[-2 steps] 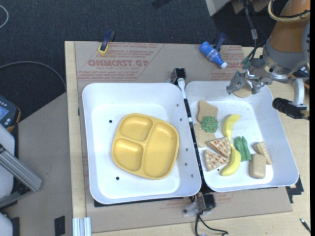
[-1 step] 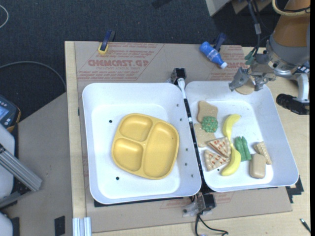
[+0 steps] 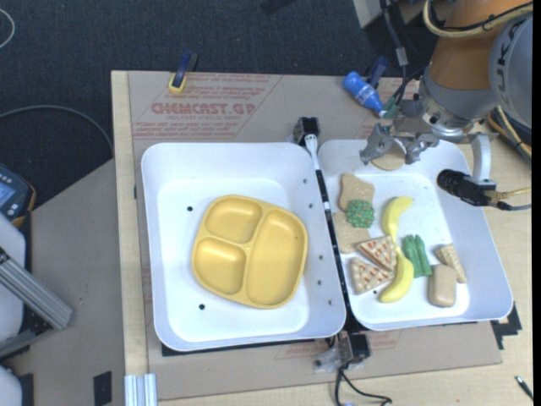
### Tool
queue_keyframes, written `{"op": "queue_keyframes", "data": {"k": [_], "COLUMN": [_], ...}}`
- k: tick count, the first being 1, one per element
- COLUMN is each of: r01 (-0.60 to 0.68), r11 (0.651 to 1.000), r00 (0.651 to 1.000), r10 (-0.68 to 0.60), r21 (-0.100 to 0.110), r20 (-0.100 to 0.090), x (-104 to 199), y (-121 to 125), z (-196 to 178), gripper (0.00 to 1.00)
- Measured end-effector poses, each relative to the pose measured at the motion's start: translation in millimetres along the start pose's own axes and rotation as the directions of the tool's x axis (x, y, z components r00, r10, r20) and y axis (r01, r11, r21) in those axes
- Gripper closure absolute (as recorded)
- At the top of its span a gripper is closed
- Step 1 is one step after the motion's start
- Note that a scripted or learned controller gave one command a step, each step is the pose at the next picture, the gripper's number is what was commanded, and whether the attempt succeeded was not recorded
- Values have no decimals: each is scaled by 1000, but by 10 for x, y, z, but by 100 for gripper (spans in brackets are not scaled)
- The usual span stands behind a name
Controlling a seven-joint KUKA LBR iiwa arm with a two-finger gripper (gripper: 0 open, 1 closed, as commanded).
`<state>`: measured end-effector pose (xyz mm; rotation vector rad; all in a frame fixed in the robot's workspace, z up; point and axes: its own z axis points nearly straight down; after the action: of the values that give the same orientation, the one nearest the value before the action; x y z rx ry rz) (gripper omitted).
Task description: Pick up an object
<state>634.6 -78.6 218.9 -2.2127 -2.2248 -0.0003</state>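
Bins sit side by side on the worktop [image 3: 127, 227]: the left bin [image 3: 161, 227] holds a yellow divided plate [image 3: 249, 250] with three compartments, lying flat near its middle. The right bin [image 3: 473, 244] holds a scatter of toy food. A tan biscuit-shaped piece [image 3: 355, 190] lies near the bin's left wall, with a green bumpy piece [image 3: 360, 214] just below it. A yellow banana [image 3: 395, 214] lies to their right, and a second banana [image 3: 399, 282] lies lower down, touching a green bean-like piece [image 3: 416, 255]. Two sandwich wedges [image 3: 374, 262] lie beside the bananas on the left. At the lower right are a tan loaf-like piece [image 3: 441, 288] and a small wedge [image 3: 450, 260] just above it.

The gripper [image 3: 397, 148] hangs over the far edge of the right bin, at the end of the grey arm with its orange band [image 3: 478, 11]. Its fingers [image 3: 374, 149] are spread apart and grip nothing. A round tan object [image 3: 389, 161] lies in the bin directly beneath them; whether the fingers touch it cannot be told. A blue object [image 3: 363, 91] lies on the worktop beyond the bin.
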Motion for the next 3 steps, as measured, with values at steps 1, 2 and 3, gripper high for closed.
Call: {"op": "queue_keyframes", "data": {"k": [1,2,3], "r01": [1,1,-3], "r11": [1000,1000,1000], "r00": [1000,1000,1000], "r10": [-1,-1,3], "r21": [-6,-1,-2], "r20": [1,0,3], "x": [527,1087,1275], "y": [66,-58,50], "z": [-93,-159,-20], "gripper": [100,100,100]}}
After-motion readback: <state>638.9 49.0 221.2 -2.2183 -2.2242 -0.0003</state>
